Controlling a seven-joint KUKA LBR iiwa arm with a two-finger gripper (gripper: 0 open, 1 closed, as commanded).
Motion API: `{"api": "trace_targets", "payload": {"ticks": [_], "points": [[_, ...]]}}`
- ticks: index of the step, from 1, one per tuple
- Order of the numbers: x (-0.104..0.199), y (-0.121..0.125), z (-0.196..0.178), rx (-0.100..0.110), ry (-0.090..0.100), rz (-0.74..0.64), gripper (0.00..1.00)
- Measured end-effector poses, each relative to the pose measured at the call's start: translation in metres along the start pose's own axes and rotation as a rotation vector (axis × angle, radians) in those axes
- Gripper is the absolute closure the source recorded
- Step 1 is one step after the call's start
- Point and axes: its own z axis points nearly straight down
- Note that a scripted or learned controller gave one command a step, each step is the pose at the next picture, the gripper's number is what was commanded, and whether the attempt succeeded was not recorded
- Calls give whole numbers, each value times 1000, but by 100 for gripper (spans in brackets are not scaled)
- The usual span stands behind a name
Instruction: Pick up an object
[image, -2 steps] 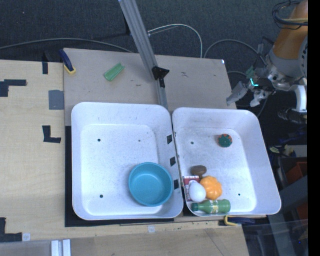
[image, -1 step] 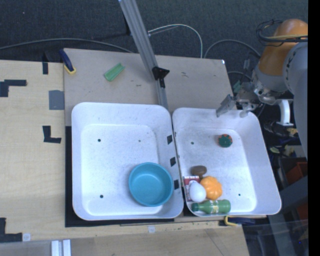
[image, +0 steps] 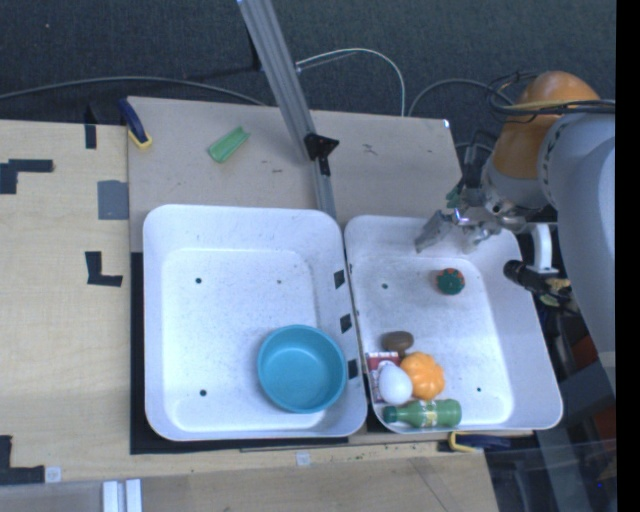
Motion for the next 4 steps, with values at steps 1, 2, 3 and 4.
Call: {"api": "trace_targets", "payload": {"ticks": [1,2,3,4], "points": [[-2,0,16,6,0,2,0],[0,-1,8,8,1,0,100],[8,-1,-37,-11,2,0,100],[15,-5,-84,-12,1,0,100]]}}
